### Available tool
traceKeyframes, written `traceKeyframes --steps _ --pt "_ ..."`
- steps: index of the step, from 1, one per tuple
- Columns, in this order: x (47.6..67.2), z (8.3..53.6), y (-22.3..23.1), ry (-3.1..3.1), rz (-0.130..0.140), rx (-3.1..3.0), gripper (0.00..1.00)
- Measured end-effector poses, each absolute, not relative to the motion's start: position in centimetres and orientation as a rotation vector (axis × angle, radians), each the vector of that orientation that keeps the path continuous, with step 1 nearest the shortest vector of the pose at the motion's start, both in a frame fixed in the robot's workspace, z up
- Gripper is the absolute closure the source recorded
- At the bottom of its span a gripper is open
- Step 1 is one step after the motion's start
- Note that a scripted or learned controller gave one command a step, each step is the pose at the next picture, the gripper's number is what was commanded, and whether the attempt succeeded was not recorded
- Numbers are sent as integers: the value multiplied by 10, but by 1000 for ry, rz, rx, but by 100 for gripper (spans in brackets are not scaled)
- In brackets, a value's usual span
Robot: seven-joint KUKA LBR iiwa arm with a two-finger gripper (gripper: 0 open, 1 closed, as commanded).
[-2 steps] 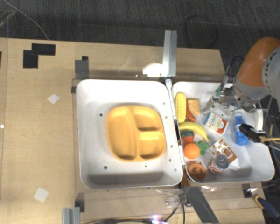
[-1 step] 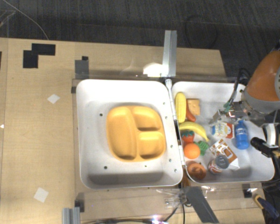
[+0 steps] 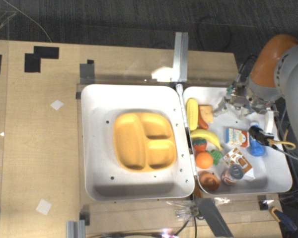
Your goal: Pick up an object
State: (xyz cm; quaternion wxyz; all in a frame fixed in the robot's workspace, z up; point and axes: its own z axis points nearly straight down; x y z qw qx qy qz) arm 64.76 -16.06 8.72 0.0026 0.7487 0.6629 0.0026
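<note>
We see the surface [image 3: 39, 148] carrying two white bins. The left bin [image 3: 97, 133] holds a yellow divided tray [image 3: 144, 140]. Right of that tray, the right bin [image 3: 278, 172] holds a banana [image 3: 206, 137], corn cob [image 3: 192, 113], milk carton [image 3: 237, 137] and orange [image 3: 204, 160]. The pincer [image 3: 236, 103] sits over that bin's far side, right of the corn cob; can't tell its grip state.
</note>
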Motion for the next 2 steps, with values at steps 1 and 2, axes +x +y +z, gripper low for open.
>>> traceKeyframes --steps 1,2 --pt "617 88 -177 2030 9 2391 0" --pt "546 89 -185 2035 14 2387 0"
